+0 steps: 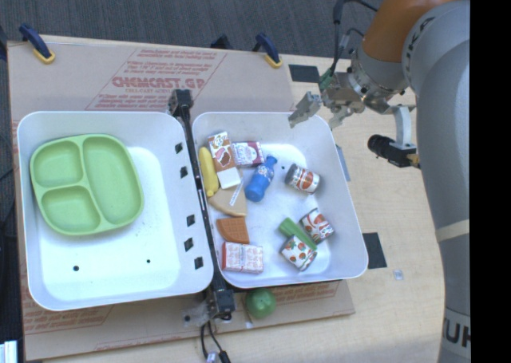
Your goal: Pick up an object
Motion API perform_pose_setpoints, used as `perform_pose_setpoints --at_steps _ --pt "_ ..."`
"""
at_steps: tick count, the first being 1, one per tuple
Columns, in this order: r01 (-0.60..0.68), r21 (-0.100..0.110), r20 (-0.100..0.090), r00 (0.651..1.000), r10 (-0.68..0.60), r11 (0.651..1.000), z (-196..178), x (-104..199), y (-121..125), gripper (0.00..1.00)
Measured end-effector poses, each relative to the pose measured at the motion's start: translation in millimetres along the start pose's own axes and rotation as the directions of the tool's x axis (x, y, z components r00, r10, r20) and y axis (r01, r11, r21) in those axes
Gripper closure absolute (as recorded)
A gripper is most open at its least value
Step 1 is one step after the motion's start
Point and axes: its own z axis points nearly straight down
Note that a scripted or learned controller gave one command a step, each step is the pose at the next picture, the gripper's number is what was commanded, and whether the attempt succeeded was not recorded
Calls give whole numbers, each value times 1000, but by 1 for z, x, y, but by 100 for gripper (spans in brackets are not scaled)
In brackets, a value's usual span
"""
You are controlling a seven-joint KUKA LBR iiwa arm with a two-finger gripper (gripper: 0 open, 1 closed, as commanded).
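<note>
Nothing has been picked up as far as the frame shows: the gripper (319, 110) hangs at the upper right of the frame, over the top rim of the right bin (351, 230), its fingers spread and bare. The blue bottle (259, 181) and small can (303, 179) lie below it in the bin; descent, grasp and lift all remain

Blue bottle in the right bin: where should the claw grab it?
Probably across the body of the blue bottle, coming straight down. It lies on its side, cap toward the bin's far wall, so its long flanks face sideways. The carton crowds the cap end; the lower body is freer.
</note>
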Motion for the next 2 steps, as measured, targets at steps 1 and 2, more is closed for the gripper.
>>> perform_pose_setpoints --at_steps 1,2 --pt "0 0 0 1000 0 1000 0 0 0 0" --pt "0 0 0 1000 0 1000 0 0 0 0"
